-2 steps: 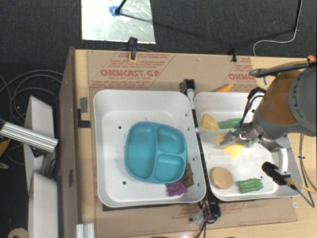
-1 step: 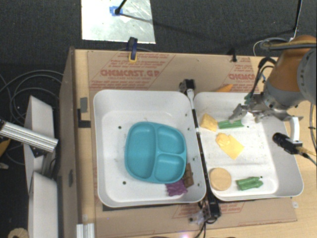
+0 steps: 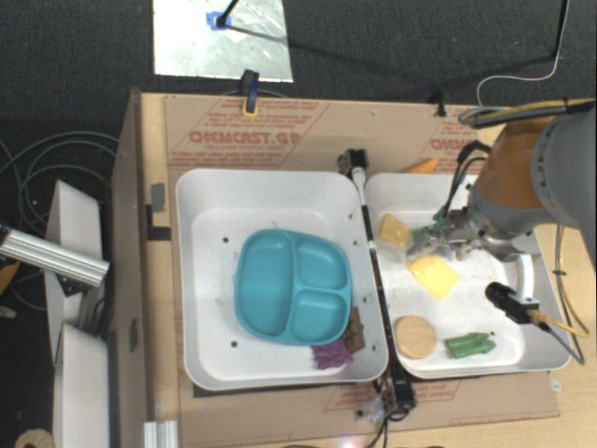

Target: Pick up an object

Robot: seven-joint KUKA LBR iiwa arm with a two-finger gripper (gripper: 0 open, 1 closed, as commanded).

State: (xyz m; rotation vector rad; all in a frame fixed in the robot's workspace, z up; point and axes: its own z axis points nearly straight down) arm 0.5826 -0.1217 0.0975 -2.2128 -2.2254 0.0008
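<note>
One teal plate [image 3: 292, 287], left bin [image 3: 210, 203]

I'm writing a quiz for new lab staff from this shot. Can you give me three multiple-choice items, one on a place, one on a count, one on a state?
1. Where is the teal plate?
A. in the left bin
B. in the right bin
C. on the floor

2. How many compartments does the plate have?
A. one
B. three
C. five

3. How does the gripper stand?
A. parked above the left bin
B. low in the right bin, by the yellow pieces
C. raised, carrying the green piece

Key: 1 A, the plate lies in the left bin, with a purple piece at its lower edge. 2 B, its ridges mark off three wells. 3 B, it is down in the right bin between the two yellow pieces; the green piece lies on the bin floor near the tan disc.
</note>
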